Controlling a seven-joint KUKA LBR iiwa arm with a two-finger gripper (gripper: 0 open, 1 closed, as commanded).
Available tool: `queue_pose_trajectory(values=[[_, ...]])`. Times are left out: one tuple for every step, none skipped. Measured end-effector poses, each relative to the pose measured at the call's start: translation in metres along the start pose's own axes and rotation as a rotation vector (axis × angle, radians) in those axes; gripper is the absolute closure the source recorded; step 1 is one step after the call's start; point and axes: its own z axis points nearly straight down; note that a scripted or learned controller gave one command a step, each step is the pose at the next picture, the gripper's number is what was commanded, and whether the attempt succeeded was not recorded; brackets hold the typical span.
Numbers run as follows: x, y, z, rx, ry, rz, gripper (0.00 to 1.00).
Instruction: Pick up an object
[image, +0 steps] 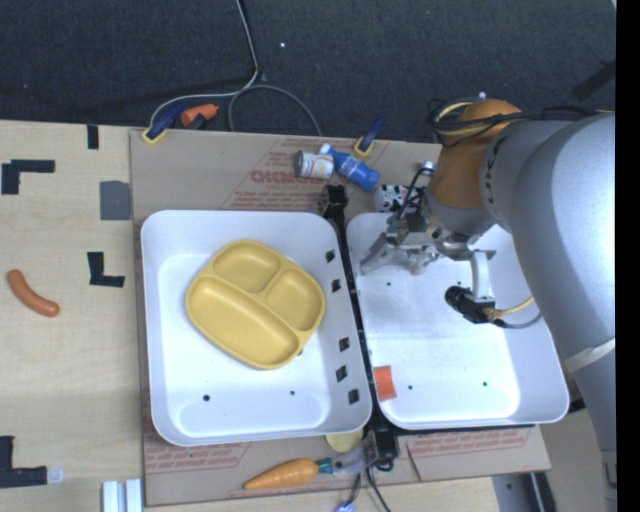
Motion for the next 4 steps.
queue_pose_trajectory(values=[[0.001, 0.019, 0.001, 0.005, 0.002, -0.001, 0.0], [0.0, 0.004, 0.0, 0.0, 0.0, 0.0, 0.0], [0.002, 0.019, 0.001, 0.007, 0.001, -0.001, 0.0], [-0.13, 0.006, -0.001, 0.0, 0.001, 0.007, 0.0]])
